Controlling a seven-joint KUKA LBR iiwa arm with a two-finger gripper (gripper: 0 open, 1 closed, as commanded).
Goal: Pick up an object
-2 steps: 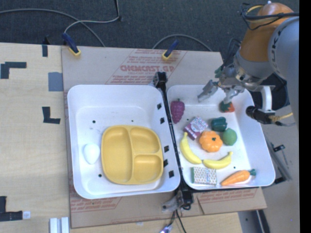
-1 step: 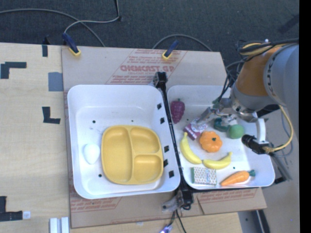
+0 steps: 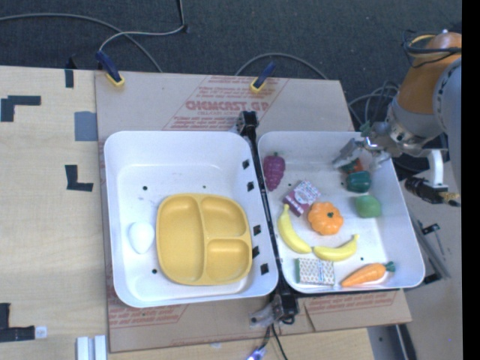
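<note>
The gripper hangs low over the right bin just above a teal toy, jaws apparently spread, nothing lifted yet.

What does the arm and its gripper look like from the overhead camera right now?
The arm is grey with a rounded orange band above the wrist. Its wrist narrows to a small grey metallic gripper with some dark parts. Thin dark cables run beside the arm, and a white fitting with a black end sits just below it.
</note>
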